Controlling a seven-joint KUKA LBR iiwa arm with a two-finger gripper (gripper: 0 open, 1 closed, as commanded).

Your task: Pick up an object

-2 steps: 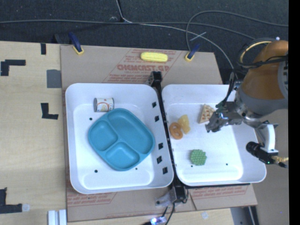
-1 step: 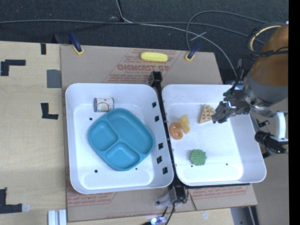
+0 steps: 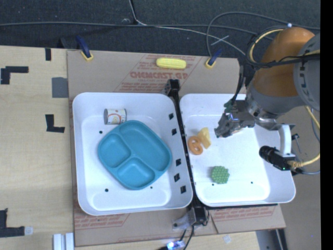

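Camera view shows the gripper [image 3: 222, 129] in the right bin [image 3: 260, 191], its finger state impossible to tell, just right of the yellow block [image 3: 204, 137]; centring over it before descending seems wise.

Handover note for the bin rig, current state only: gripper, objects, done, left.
Gripper: over the right bin, just right of the orange ring and yellow block; nothing visibly held.
Right bin also holds the green ball.
Left bin: blue divided tray, small can.
Yellow corn-like piece on the cardboard behind the bins.
Done: no pick yet.
Left: grasp and lift one object.
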